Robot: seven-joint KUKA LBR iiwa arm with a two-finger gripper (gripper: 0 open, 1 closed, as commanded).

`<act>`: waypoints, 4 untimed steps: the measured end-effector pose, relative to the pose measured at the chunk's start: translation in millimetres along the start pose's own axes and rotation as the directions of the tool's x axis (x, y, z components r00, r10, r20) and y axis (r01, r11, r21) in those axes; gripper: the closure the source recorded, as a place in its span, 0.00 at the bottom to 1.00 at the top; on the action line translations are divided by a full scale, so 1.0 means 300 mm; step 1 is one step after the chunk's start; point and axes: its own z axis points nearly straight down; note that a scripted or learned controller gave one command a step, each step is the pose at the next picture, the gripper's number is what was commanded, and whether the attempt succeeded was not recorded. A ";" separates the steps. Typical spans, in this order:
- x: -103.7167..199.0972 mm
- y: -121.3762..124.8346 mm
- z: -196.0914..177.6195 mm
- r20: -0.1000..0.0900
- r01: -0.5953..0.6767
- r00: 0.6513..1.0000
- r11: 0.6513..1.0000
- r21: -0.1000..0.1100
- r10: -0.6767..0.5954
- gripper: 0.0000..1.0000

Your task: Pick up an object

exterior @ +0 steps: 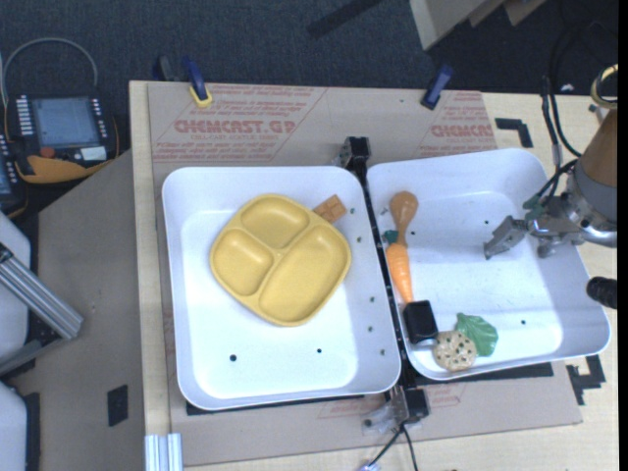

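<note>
Right now my end effector (523, 236) hangs spread and unladen over the right bin (471, 170), while the carrot (399, 272) lies well to its left, long axis running front to back.

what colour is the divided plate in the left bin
Pale yellow all over. The divided plate shows plainly in the camera view, lying in the left bin.

dark carpet floor (245, 18), cardboard-topped bench (294, 116) (clamped)

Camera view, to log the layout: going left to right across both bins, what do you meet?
Yellow divided plastic plate → orange toy carrot → flat black block → green leafy toy → grey two-finger gripper.
</note>
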 end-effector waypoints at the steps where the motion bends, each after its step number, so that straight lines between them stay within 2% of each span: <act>1: -0.020 -0.014 0.195 0.001 0.000 1.000 1.000 -0.001 0.000 0.00; 2: -0.021 -0.012 0.154 0.003 0.000 1.000 1.000 -0.005 0.000 1.00; 4: -0.046 -0.030 -0.129 0.005 0.001 1.000 1.000 -0.010 -0.001 1.00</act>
